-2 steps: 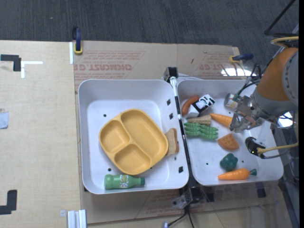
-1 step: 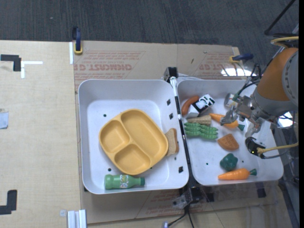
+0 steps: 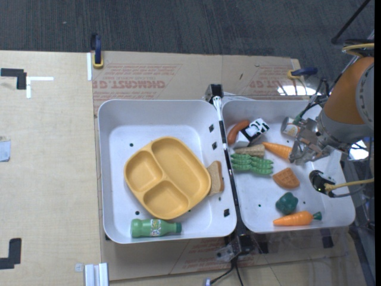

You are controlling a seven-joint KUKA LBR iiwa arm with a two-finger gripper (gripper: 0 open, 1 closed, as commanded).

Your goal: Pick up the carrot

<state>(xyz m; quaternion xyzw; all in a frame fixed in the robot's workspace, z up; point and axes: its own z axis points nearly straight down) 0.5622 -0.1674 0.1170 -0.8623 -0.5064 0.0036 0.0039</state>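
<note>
Two carrots lie in the right bin point(image 3: 339, 216). One carrot point(image 3: 275, 149) rests in the middle, its tip pointing left and its thick end toward the right. A second carrot point(image 3: 293, 220), with a green top, lies by the front wall. My gripper point(image 3: 299, 152) hangs low over the bin, right at the thick end of the middle carrot and seemingly touching it. The gripper body hides where the two meet.
The right bin also holds a red sausage point(image 3: 237, 130), a black-and-white item point(image 3: 256, 128), green pea pods point(image 3: 252, 163), an orange wedge point(image 3: 286, 178) and a green broccoli piece point(image 3: 287, 203). The left bin point(image 3: 113, 159) holds a yellow divided plate point(image 3: 166, 177), a bread slice point(image 3: 215, 178) and a green bottle point(image 3: 155, 227).
</note>
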